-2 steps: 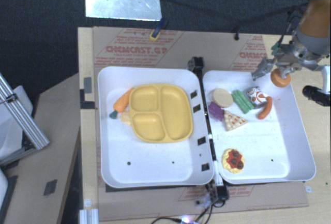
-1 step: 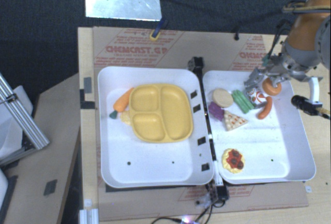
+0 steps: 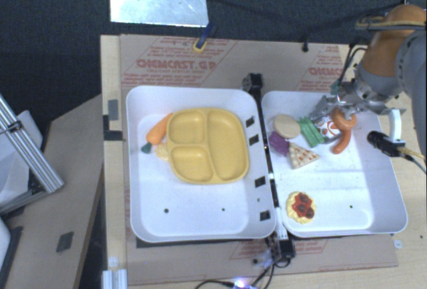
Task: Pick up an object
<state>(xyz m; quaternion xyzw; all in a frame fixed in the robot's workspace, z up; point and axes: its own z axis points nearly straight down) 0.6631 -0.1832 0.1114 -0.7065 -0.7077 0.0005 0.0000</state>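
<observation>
Arm entering from the right edge of the worktop point(image 3: 167, 57), claw point(image 3: 331, 105) lowered over the far part of the right bin point(image 3: 383, 211); opening of the claw impossible to tell, and nothing seen clearly within it. Just beneath and beside the claw, an orange sausage point(image 3: 343, 131), a red-and-white item point(image 3: 328, 127) and a green piece point(image 3: 310, 131), clustered and touching. Nearby toward the bin's left wall: tan round bun point(image 3: 287, 125), purple piece point(image 3: 278, 143), triangular sandwich wedge point(image 3: 303, 157). Near the bin's front edge, well apart: small pizza point(image 3: 301, 206). In the left bin point(image 3: 143, 211): yellow divided plate point(image 3: 203, 145), carrot point(image 3: 157, 129) touching its left rim.
</observation>
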